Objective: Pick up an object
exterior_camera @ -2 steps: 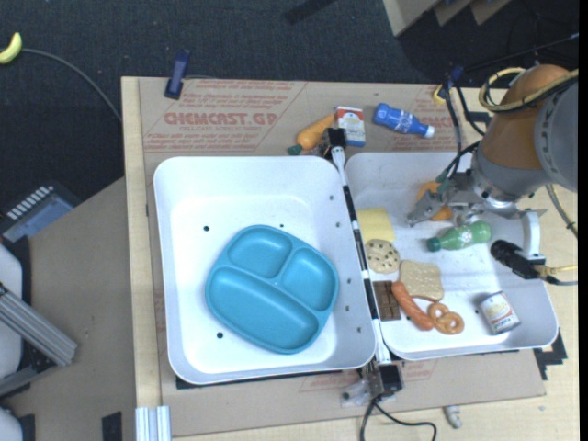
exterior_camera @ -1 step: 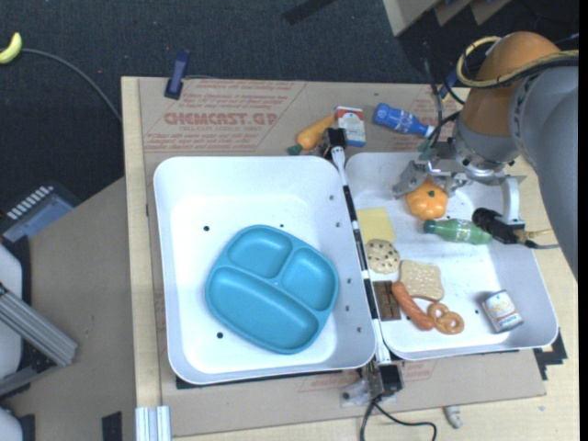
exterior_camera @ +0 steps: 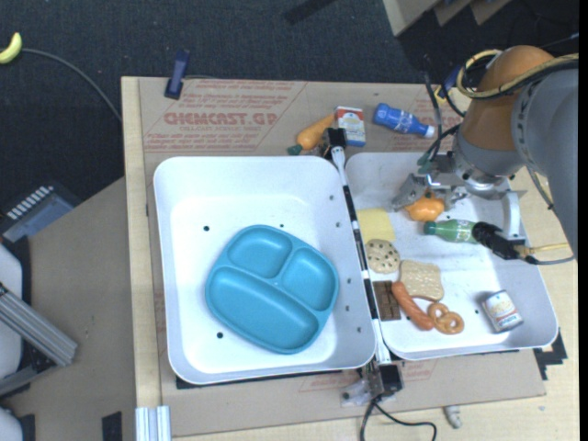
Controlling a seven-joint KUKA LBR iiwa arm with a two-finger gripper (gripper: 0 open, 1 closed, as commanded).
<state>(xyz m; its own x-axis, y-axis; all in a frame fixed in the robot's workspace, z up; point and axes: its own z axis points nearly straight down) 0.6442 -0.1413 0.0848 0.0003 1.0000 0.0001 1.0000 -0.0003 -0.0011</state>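
Observation:
My gripper [exterior_camera: 424, 194] hangs over the back of the right bin [exterior_camera: 528, 274], right above a small orange fruit [exterior_camera: 424, 210] and close to touching it. A green bottle [exterior_camera: 455, 231] lies just in front of the fruit. Further forward in the same bin are a yellow cheese block [exterior_camera: 375, 223], a chocolate-chip cookie [exterior_camera: 381, 256], a cracker [exterior_camera: 423, 279], a hot dog [exterior_camera: 411, 305], a pretzel [exterior_camera: 447, 320] and a small can [exterior_camera: 501, 310].
The left bin [exterior_camera: 184, 209] holds a blue divided plate [exterior_camera: 271, 288]. Behind the bins, on the cardboard, lie a carrot [exterior_camera: 315, 133], a small carton [exterior_camera: 349, 125] and a blue bottle [exterior_camera: 401, 119]. A blue marker-like item [exterior_camera: 176, 73] rests at the board's far left corner.

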